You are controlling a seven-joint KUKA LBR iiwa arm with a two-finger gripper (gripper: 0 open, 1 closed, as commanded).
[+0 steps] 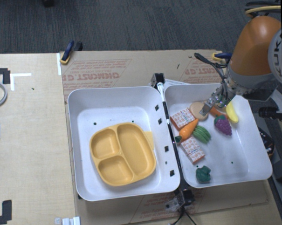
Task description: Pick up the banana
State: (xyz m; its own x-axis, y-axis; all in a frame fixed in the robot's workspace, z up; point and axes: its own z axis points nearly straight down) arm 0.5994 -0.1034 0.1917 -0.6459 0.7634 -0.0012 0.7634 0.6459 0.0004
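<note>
The arm [257,46] is reaching in from the right over the surface [30,152], where the left bin [79,149] is holding a yellow tray [122,154] and the right bin [248,156] is holding the small items. The hand [217,101] is hanging low at the right bin's far end, just left of the banana [231,113], and whether it is spread or pressed together cannot be told. The banana is lying beside the grapes [222,125], with two cartons [182,117], a carrot [188,128] and broccoli [203,174] lying to the left.
</note>
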